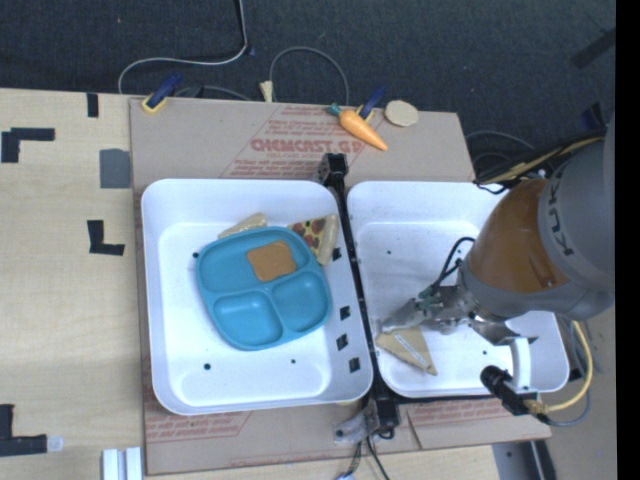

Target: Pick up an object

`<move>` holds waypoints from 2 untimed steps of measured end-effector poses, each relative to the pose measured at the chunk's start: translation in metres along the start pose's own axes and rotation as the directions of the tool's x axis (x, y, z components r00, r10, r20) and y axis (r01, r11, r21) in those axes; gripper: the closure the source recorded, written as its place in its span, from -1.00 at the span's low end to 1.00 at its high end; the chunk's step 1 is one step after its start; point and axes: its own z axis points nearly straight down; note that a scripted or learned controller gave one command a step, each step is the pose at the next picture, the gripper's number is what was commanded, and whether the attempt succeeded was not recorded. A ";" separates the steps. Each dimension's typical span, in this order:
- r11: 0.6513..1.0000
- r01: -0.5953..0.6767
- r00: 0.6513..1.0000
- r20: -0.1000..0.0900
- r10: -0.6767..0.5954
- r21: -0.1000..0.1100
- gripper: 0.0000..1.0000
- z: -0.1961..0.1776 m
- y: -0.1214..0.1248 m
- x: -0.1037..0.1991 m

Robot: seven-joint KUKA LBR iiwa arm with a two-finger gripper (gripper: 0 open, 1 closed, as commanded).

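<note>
You are looking at a robotics lab test bench. Two shallow white bins [160, 298] sit side by side on a printed cardboard sheet [290, 143] laid over a pale wooden benchtop [60, 298] with black and grey markers, while loose cables [240, 28] trail across dark carpet [420, 28] behind. Toy foods, such as a plastic carrot [360, 128] and a blue divided plate [265, 293], serve as test props.
</note>
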 end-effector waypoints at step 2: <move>1.000 0.011 1.000 0.004 -0.011 -0.002 1.00 -0.070 0.138 -0.004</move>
